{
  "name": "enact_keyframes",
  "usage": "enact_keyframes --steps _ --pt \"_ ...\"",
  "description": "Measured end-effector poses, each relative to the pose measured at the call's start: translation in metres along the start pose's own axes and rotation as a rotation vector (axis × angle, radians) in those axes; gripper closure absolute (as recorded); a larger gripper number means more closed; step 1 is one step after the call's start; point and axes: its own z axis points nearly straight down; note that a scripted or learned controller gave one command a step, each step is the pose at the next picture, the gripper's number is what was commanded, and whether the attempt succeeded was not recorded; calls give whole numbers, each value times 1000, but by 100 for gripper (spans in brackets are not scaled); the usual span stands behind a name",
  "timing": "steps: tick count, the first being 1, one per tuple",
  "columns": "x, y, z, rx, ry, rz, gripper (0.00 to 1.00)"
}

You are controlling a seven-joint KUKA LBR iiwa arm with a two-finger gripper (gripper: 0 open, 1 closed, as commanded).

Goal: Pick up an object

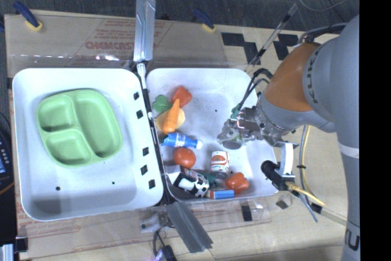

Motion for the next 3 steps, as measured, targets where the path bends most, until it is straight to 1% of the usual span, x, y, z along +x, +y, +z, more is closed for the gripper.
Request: enact_keyframes --steps 1,2,3 --pt "-7 7 34 5 3 156 100" --pt "14 -5 -77 -3 1 136 100" --pt "24 50 -165 -3 0 176 100"
